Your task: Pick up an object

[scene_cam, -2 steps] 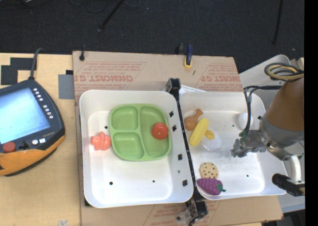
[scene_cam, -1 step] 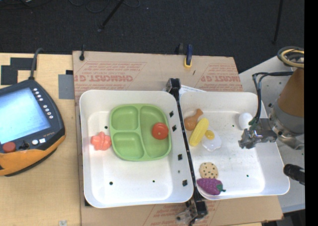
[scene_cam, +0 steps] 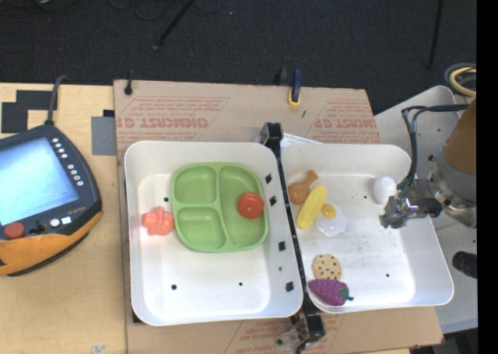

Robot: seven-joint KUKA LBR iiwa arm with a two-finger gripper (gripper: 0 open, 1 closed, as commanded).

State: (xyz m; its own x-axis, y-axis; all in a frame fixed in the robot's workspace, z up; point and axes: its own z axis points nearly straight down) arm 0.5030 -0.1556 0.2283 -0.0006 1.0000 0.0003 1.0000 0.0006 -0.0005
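Observation:
My gripper [scene_cam: 391, 215] hangs over the right part of the right bin [scene_cam: 424, 267], just below and right of a white egg [scene_cam: 384, 187]. Nothing shows between its fingers. Further left in this bin lie a yellow corn cob [scene_cam: 311, 206], an orange drumstick [scene_cam: 301, 187], a fried egg [scene_cam: 331, 222], a cookie [scene_cam: 326, 267] and a purple grape bunch [scene_cam: 329, 291]. The left bin [scene_cam: 202, 290] holds a green divided plate [scene_cam: 204, 228] with a red tomato [scene_cam: 250, 205] in its right compartment. A pink toy [scene_cam: 158, 222] lies left of the plate.
A teach pendant [scene_cam: 43, 193] sits on the bench at far left. A black divider [scene_cam: 284, 220] runs between the two bins. Cardboard [scene_cam: 233, 115] lies behind the bins with a yellow clamp [scene_cam: 294, 96] on its edge. Cables hang by the arm at right.

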